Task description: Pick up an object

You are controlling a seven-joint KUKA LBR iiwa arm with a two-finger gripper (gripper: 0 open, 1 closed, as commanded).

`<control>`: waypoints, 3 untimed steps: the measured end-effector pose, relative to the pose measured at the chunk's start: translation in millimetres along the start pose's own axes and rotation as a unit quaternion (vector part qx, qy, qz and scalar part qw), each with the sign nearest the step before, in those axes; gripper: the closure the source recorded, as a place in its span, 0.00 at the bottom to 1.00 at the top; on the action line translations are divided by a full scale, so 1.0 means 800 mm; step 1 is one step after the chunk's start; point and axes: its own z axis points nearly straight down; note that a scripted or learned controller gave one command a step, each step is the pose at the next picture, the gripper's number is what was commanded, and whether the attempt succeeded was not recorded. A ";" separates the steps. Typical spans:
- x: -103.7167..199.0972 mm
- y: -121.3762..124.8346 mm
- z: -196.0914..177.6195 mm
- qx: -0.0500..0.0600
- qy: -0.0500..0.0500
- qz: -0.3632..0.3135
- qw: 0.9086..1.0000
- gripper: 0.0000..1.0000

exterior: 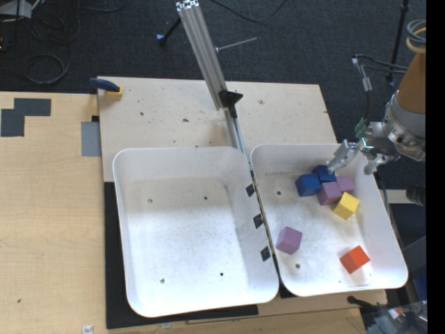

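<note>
While the arm (410, 103) reaches in from the right, its gripper (360, 155) is seen spread open above the right bin's (389, 218) far right corner, with nothing held between the fingers. Just below it, a blue block (311, 182), a purple block (332, 189) and a yellow block (346, 205) are clustered, touching. A second purple block (288, 240) and an orange block (355, 259) lie apart nearer the front. The left bin (118, 186) is alongside.

Two bins (181, 186) of smooth white plastic, speckled; matt coloured blocks (327, 190), foam-like; bench (42, 200) of pale wood laminate; ribbed metal bar (205, 47), dull silver; dark carpet floor (299, 19).
</note>
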 end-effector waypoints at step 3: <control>-0.003 0.000 0.106 0.000 0.000 0.001 1.000 0.00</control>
